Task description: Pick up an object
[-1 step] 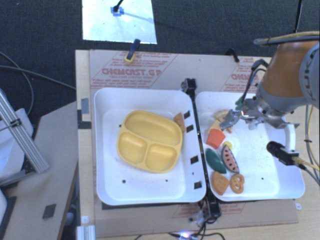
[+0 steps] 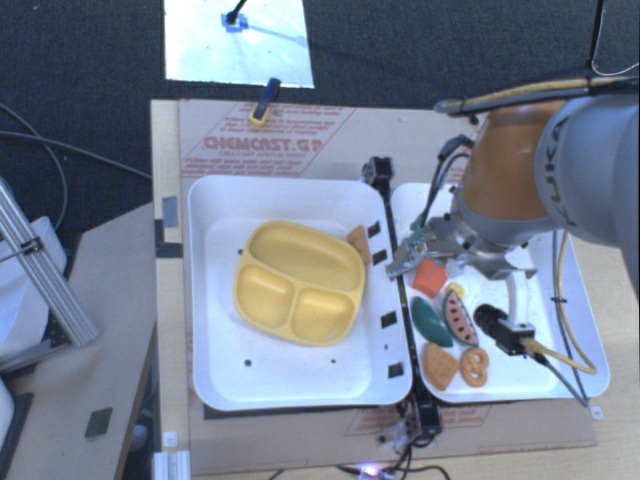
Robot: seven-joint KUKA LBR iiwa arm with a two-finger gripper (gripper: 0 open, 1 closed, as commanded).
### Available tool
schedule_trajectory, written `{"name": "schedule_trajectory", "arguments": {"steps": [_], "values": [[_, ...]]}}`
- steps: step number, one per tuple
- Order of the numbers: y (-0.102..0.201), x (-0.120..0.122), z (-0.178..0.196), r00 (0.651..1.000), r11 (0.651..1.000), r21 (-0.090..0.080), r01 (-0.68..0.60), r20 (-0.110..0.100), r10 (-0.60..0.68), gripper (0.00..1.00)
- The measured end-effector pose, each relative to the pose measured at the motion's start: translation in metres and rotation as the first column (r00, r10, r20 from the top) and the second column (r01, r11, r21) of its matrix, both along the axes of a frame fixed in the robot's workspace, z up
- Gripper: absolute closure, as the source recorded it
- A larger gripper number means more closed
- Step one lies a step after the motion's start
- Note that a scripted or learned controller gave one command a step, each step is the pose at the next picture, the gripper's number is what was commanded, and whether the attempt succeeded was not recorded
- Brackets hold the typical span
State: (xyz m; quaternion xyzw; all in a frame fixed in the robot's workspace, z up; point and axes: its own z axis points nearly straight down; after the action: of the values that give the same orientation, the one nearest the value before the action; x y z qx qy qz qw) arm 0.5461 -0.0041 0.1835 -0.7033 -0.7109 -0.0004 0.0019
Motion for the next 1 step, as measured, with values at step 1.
{"name": "schedule_trajectory", "arguments": {"steps": [1], "values": [[0.0053, -0.0089, 0.1362, 1.0, 1.0, -0.002, 0.004, 0.017, -0.004, 0.0]]}}
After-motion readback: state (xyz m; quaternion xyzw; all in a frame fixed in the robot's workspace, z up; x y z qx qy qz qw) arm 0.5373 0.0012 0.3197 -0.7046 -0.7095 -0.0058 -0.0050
